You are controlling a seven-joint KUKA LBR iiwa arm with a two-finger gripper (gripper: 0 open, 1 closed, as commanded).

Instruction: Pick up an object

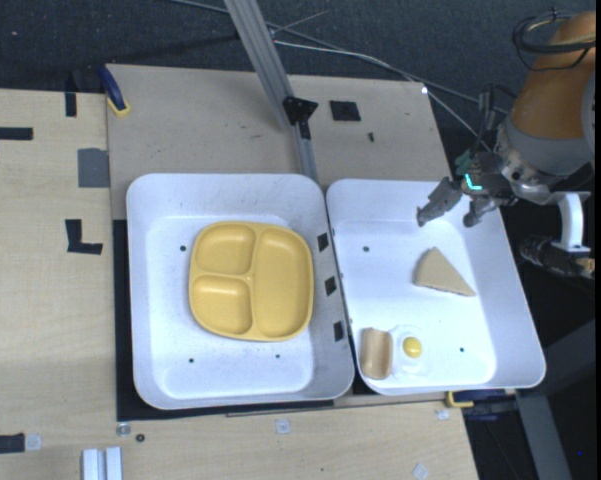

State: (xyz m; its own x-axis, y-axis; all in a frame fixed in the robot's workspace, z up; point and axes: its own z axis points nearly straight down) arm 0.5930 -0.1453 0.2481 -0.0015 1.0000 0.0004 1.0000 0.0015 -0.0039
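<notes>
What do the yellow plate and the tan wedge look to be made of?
Yellow plate: probably moulded plastic, with a smooth, soft sheen and three pressed compartments. Tan wedge: matte and uniformly coloured, perhaps toy food in plastic or foam; the look leaves it open.

Light falls evenly from above me, bright enough that both white bins (230,193) wash out near their rims with mild glare. Shadows are short and soft; the tray (251,280) casts a faint one on its lower edge. The picture is slightly soft and grainy throughout. The dark floor beyond the bench (40,268) is dim.
</notes>
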